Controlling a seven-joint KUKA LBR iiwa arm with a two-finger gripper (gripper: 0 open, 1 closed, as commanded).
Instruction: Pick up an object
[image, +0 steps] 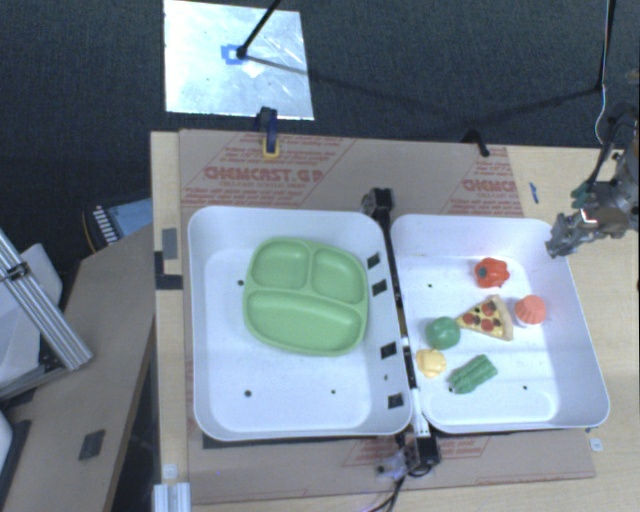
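Note:
The right bin (560, 330) holds several toy foods: a red pepper (490, 271), a pizza slice (487, 318), a pink-orange round piece (530, 309), a green ball (442, 332), a small yellow piece (431, 363) and a green pickle-like piece (471, 374). My gripper (572, 233) hangs at the bin's far right rim, above and to the right of the red pepper and apart from every toy. Nothing shows between its fingers.
The left bin (215, 400) bears a green divided plate (305, 296). A black clip strip (392, 300) runs between the two bins. Brown cardboard (330, 165) lies under both bins, and a shiny sheet (238, 58) lies behind it.

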